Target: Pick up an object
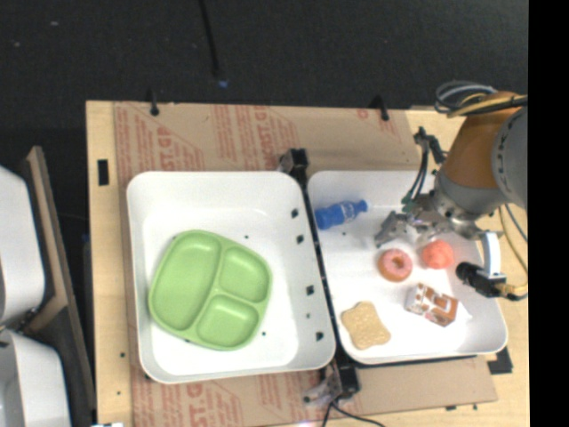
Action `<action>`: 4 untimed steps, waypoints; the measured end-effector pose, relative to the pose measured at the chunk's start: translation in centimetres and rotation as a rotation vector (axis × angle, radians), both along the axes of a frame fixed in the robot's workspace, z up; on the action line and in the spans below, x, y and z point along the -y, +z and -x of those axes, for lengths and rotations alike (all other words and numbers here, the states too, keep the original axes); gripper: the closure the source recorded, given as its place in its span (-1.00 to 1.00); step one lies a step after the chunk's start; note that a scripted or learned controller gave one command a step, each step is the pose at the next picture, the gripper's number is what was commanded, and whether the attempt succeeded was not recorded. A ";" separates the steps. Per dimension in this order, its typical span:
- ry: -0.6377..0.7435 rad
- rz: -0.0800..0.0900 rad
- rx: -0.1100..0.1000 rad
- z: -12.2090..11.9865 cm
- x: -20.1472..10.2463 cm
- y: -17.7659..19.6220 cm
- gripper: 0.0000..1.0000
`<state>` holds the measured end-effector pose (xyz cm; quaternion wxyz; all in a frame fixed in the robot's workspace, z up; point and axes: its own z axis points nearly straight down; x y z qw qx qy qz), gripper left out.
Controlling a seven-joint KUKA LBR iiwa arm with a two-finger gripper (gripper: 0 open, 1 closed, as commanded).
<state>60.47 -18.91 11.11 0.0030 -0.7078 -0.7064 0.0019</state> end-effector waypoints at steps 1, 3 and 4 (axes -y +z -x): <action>0.001 0.001 0.005 5.2 -1.0 -1.1 -1.00; 0.008 0.001 0.014 5.6 -8.3 8.0 1.00; -0.030 0.000 0.019 6.6 -13.4 20.3 1.00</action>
